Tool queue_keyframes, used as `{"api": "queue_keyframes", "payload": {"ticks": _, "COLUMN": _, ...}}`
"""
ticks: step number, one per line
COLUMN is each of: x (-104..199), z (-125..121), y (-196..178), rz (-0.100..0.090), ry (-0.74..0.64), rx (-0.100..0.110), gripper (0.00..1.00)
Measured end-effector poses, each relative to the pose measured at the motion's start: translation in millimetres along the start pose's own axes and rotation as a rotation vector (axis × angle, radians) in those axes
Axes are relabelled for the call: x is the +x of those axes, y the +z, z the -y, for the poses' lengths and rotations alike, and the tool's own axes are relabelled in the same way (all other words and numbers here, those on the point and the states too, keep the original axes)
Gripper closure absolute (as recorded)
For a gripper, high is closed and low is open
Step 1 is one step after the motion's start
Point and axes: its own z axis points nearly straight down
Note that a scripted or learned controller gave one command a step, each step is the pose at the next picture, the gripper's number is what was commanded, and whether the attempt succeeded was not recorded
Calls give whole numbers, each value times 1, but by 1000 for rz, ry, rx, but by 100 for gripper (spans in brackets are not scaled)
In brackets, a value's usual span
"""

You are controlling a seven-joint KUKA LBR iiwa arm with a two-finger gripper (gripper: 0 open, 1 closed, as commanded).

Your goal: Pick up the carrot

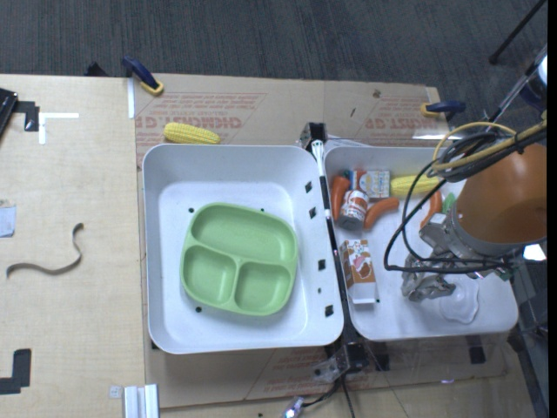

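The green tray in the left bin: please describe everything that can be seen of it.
The green tray is a light green plate, plastic by its look, with rounded corners and a raised rim. Ridges divide it into three compartments: one wide at the far side, two smaller at the near side. It lies flat, slightly turned, on the floor of the left bin, apart from its walls. Nothing lies in it.

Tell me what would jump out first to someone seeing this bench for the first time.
Probably the green divided plate sitting alone in the left bin. Next, the arm's orange band looming over the right bin, where small food items cluster at the far end. An ear of corn lies outside the bins, behind the left one.
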Motion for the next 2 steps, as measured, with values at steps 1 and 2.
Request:
{"api": "queue_keyframes", "payload": {"ticks": 1, "x": 20, "z": 36, "y": 0, "rz": 2, "ry": -383, "rx": 0, "gripper": 100}}
{"api": "queue_keyframes", "payload": {"ticks": 2, "x": 73, "z": 42, "y": -1, "rz": 2, "ry": -607, "rx": -1, "gripper": 100}}
